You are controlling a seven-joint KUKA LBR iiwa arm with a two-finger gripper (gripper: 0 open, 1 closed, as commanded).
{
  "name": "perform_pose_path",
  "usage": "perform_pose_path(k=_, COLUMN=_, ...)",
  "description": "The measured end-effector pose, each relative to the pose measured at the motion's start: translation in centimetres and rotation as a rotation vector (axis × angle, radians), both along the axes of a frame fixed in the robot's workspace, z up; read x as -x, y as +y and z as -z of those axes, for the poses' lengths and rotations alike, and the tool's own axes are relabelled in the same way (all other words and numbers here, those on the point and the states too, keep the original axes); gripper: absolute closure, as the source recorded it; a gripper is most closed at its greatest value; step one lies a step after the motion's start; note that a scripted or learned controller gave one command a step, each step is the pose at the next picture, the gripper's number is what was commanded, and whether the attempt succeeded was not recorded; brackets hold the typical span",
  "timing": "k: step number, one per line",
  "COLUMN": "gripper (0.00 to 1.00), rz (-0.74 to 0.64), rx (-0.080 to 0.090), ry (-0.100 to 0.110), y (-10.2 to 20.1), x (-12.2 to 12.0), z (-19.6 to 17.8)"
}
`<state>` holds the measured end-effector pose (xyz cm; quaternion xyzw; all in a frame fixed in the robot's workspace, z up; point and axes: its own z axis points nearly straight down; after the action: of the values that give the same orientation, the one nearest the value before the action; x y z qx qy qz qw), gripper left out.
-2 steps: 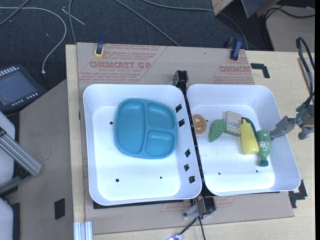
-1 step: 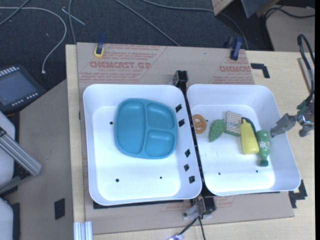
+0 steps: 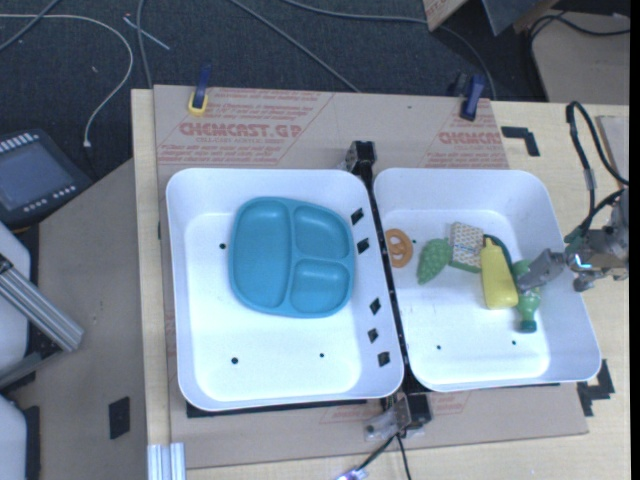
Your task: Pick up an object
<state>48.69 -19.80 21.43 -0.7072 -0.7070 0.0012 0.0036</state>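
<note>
The right bin (image 3: 470, 363) holds an orange pretzel-shaped piece (image 3: 399, 248), a green leaf-like piece (image 3: 434, 260), a checkered tan piece (image 3: 465, 243), a yellow bottle-shaped object (image 3: 497, 276) and a small green object (image 3: 527, 313). My gripper (image 3: 546, 268) reaches in low over that bin's right rim. It sits just right of the yellow object and above the small green one. Nothing visibly rests in its grasp.
A blue divided plate (image 3: 292, 256) lies in the left bin (image 3: 270, 368). A black divider (image 3: 378, 268) runs between the two bins. Cables (image 3: 590, 168) hang at the right by the gripper's mount. Two clamps (image 3: 200, 98) pin the cardboard at the back.
</note>
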Motion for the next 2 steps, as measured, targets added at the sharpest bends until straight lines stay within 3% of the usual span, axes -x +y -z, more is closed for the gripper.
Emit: perform_pose_path(k=2, gripper=0.0, rz=-0.001, rx=-0.001, ry=0.0, y=1.9, x=0.4, z=10.5)
